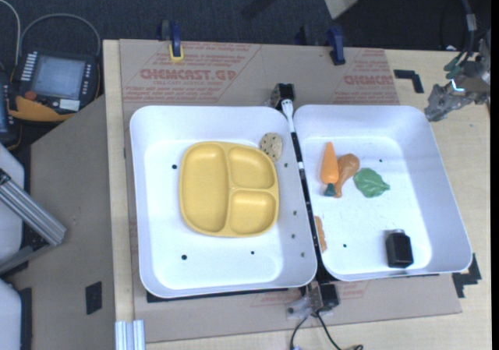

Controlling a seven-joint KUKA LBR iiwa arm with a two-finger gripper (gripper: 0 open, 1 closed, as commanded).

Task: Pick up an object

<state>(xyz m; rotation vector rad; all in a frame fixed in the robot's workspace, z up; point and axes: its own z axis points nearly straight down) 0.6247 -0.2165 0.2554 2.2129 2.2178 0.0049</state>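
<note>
The gripper (460, 85) hung at the far right of the bench, outside the right bin (437, 150) and just past its far right corner. Little of the arm was in view there, and it was small and dim, so whether its fingers were apart or together could not be told. Nothing could be seen between them, and the gripper touched no object.

The right bin held the loose things. A carrot (328, 164) lay upright along the bin's left part, and a drumstick (345, 169) lay against its right side, touching it. A green leaf (371, 183) lay just right of the drumstick. A black block (398, 249) stood near the bin's near right corner, well apart from the others. A thin orange strip (319, 233) rested on the bin's left wall, near the front.

The left bin (152, 208) held a yellow plate (229, 189) with three compartments, set about in the middle. A cookie (270, 144) lay just beyond the plate's far right edge, close to the wall between the two bins.
</note>
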